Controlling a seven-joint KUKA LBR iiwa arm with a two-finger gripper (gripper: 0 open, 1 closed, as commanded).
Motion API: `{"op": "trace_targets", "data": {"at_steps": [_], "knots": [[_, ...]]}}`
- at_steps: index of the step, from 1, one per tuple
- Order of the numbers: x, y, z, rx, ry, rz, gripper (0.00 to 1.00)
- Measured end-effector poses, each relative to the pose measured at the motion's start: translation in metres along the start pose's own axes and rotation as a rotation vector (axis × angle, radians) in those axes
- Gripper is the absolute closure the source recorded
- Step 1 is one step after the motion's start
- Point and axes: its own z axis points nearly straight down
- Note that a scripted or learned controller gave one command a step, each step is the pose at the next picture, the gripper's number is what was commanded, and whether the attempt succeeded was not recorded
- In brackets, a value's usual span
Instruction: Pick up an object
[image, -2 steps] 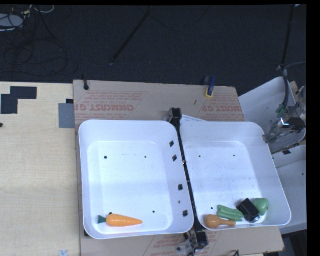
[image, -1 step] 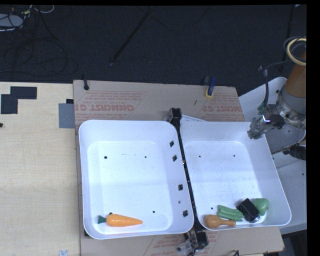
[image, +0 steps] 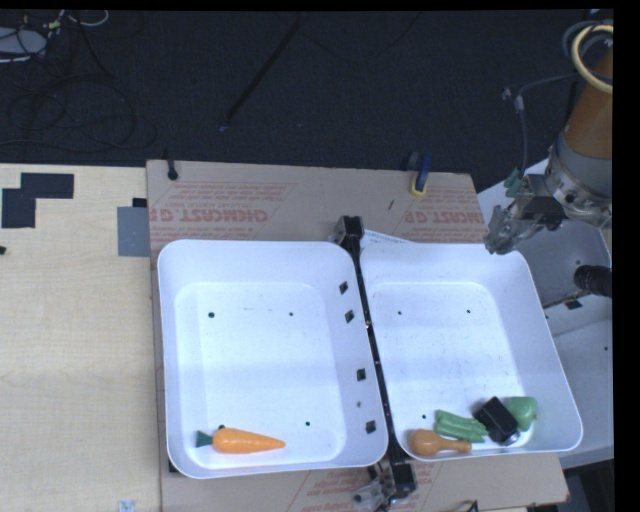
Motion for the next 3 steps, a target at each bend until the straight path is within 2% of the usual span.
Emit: {"op": "trace_targets", "data": {"at_steps": [1, 2, 3], "knots": [[-0.019, -0.026, -0.023, 0.007, -0.001, 0.008, 1.0], [-0.065, 0.03, 0.033, 0.008, -0.003, 0.008, 1.0], [-0.072, 0.002, -0.015, 0.005, -0.002, 0.007, 1.0]]}}
